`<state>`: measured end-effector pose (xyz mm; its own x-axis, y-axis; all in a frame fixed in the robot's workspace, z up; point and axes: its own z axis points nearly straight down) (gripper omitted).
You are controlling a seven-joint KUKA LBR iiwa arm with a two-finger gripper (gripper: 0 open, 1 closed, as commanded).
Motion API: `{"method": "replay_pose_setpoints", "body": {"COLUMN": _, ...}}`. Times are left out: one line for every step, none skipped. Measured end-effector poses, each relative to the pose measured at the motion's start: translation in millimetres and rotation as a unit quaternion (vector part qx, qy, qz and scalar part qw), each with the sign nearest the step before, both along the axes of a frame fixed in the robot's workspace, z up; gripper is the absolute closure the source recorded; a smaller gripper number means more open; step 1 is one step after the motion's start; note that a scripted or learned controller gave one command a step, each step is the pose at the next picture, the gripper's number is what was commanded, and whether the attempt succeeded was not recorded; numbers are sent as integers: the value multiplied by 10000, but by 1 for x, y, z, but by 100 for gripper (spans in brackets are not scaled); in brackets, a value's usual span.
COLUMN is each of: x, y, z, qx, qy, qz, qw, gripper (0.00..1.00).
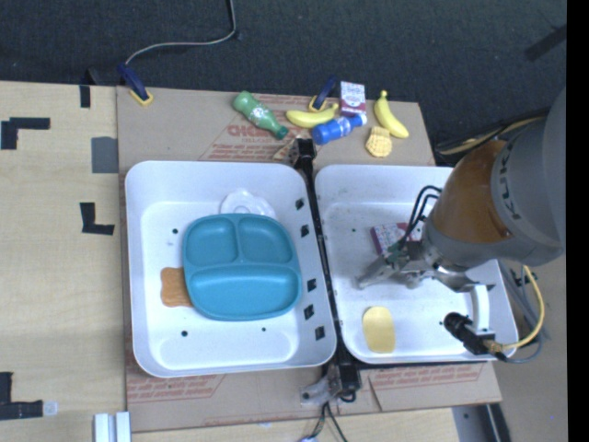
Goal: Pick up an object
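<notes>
In the left bin (147, 247) lies a blue divided plate (242, 267), untouched. In the right bin (345, 191) the gripper (368, 277) hangs low with its fingers spread and nothing between them. The yellow object (378, 329) lies just below it, so the pick is not yet done.

Dark carpet floor (368, 26) across top of frame, thin cable (198, 42) trailing over it. Light wood bench (46, 265) at left w/ black tape marks; brown cardboard sheet (193, 127) center.
</notes>
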<state>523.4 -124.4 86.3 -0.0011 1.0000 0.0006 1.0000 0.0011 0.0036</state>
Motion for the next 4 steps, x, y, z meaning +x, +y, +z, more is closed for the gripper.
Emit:
{"method": "replay_pose_setpoints", "body": {"x": 80, "y": 11, "z": 20, "qx": -5, "qy": 17, "qz": 2, "qw": 10000, "gripper": 0}}
{"method": "replay_pose_setpoints", "body": {"x": 127, "y": 19, "z": -2, "qx": -40, "qy": 228, "qz": -63, "qw": 9997, "gripper": 0}}
{"method": "replay_pose_setpoints", "body": {"x": 130, "y": 16, "z": -2, "qx": -22, "qy": 264, "qz": -56, "qw": 9996, "gripper": 0}}
{"method": "replay_pose_setpoints", "body": {"x": 134, "y": 17, "z": -3, "qx": -27, "qy": 311, "qz": -67, "qw": 9995, "gripper": 0}}
